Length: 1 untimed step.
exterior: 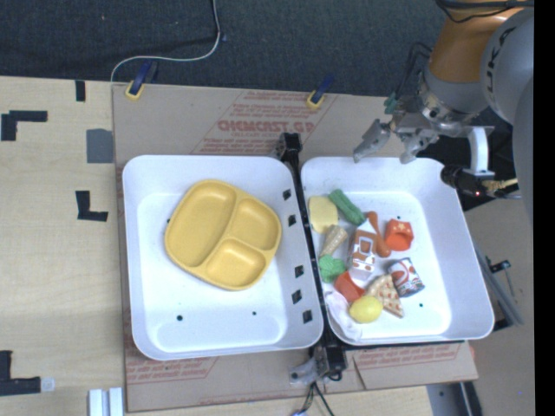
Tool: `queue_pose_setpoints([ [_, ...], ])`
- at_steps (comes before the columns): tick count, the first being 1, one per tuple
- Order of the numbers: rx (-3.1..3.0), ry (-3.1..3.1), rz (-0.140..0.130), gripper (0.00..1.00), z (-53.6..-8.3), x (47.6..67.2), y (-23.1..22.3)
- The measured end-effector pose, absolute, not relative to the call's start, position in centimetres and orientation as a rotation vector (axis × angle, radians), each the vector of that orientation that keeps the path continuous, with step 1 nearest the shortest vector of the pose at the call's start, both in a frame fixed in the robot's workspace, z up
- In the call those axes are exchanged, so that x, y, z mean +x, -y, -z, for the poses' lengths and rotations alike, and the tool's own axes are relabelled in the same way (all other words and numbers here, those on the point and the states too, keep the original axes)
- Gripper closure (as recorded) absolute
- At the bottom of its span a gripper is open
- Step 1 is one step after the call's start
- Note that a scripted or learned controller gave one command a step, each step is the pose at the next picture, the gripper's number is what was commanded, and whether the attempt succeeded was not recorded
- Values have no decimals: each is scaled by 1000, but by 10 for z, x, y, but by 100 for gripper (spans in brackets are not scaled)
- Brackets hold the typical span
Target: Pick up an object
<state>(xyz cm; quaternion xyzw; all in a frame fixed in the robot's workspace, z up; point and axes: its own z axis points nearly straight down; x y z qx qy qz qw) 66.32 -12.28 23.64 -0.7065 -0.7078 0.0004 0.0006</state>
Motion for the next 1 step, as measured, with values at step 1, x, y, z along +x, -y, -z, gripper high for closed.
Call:
queue_pose_setpoints([
  [1, -2216, 2220, -8, 0, -78, 607, 104],
])
